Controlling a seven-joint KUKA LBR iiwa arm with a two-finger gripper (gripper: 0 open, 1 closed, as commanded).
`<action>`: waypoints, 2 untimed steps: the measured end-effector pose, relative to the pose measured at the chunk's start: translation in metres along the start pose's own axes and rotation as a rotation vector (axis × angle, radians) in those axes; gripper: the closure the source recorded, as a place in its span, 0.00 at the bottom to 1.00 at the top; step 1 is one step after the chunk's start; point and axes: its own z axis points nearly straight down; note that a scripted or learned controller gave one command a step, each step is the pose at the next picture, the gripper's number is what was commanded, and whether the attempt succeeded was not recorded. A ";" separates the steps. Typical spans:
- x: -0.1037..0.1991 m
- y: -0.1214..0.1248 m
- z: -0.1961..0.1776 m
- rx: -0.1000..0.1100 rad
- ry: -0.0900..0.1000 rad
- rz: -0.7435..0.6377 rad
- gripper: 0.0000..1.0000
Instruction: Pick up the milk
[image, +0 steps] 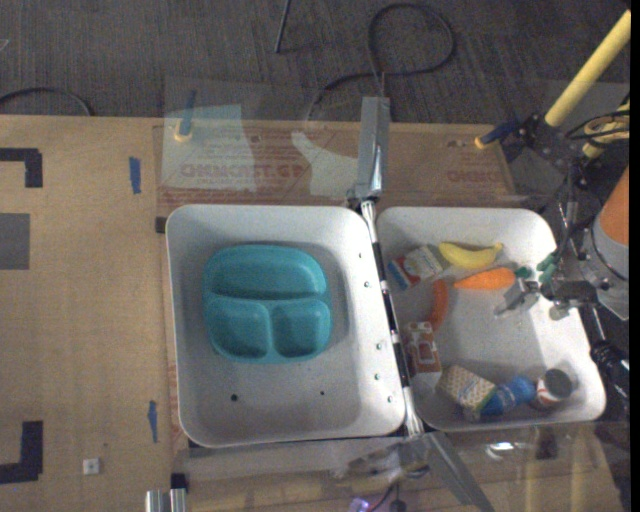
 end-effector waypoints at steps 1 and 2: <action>-0.001 -0.014 0.143 -0.009 -0.002 -0.080 0.00; -0.025 -0.016 -0.058 -0.003 -0.002 0.177 0.00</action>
